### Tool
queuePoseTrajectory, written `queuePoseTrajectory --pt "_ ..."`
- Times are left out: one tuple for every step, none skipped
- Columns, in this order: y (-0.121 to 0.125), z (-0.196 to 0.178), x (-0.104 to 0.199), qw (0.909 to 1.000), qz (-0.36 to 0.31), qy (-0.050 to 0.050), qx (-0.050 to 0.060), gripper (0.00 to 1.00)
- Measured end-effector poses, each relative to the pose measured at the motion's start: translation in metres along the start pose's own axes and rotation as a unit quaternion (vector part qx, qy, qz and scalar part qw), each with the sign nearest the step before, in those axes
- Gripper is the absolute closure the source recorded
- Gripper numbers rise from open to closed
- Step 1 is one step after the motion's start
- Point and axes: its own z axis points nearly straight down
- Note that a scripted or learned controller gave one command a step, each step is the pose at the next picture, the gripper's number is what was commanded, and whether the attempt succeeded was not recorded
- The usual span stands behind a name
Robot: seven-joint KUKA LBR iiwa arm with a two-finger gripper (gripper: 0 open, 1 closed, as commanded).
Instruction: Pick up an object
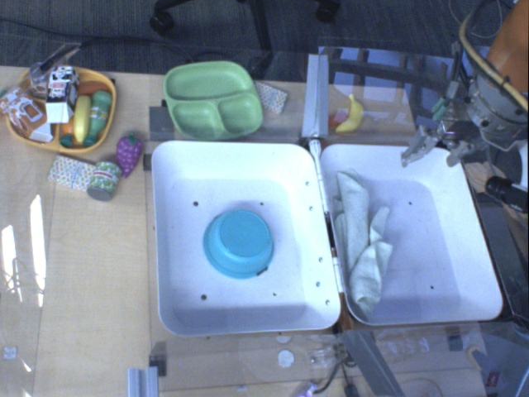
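The white cloth (362, 240) lies crumpled along the left side of the right bin (463, 304), against the wall it shares with the left bin (182, 304), where a blue bowl (240, 243) sits upside down near the middle. The hand (436, 145) hangs over the far right corner of the right bin, well apart from the cloth, its two fingers spread and grasping nothing. Beyond the bins on the worktop (83, 288) lie a green divided tray (212, 99) and a toy banana (352, 114).
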Motion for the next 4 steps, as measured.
queuePoseTrajectory --pt "0.036 0.189 0.027 0.9959 -0.09 0.0 -0.003 0.0" --pt "0.037 0.178 0.028 0.9959 -0.091 0.0 -0.005 1.0" --pt "0.061 0.097 0.056 0.9992 0.041 0.0 -0.001 1.0" --pt "0.061 0.009 0.05 0.9998 -0.018 -0.001 -0.001 1.0"
